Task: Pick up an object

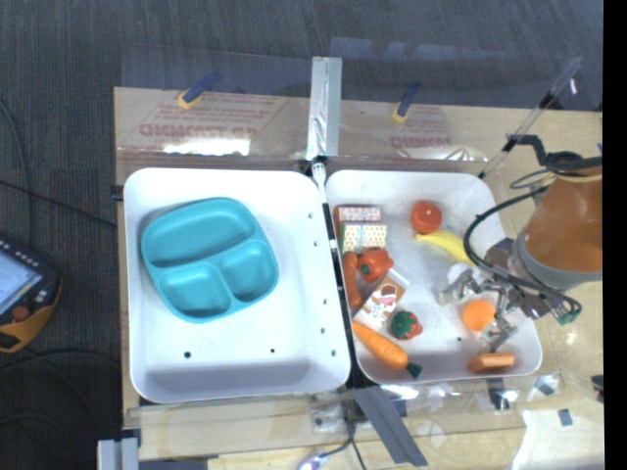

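Observation:
My gripper [479, 308] is low in the right bin [392, 186], near its right wall. Its fingers stand open on either side of a small orange fruit [477, 316], one finger [457, 286] up-left of it and the other down-right. The fruit rests on the bin floor and I cannot tell whether the fingers touch it. A red tomato [426, 215] and a yellow banana [446, 247] lie just behind the gripper. An orange sausage [490, 362] lies in front of it.
Along the right bin's left side lie small food boxes [361, 225], a red pepper [373, 263], a strawberry [406, 325] and a carrot [380, 346]. The left bin [147, 360] holds a teal divided tray [208, 258]. Black cables [482, 225] loop by the wrist.

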### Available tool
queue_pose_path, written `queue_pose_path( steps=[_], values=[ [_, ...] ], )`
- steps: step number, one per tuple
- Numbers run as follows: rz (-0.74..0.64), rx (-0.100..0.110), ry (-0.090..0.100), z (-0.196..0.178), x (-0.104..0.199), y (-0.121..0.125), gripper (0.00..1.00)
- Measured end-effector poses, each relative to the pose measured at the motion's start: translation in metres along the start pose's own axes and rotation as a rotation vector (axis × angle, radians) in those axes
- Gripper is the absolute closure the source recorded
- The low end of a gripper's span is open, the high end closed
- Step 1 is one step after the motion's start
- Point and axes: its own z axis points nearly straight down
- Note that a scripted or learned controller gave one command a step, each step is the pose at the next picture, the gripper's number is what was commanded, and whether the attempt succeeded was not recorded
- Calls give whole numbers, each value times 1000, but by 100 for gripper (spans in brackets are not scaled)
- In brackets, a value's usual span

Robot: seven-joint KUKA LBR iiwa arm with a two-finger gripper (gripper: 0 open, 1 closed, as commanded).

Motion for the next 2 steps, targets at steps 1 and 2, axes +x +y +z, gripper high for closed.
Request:
queue_pose_path(
  steps=[1,2],
  values=[
    [13,6,-4,-1,0,10,0],
    [13,4,-2,-9,-1,10,100]
  ],
)
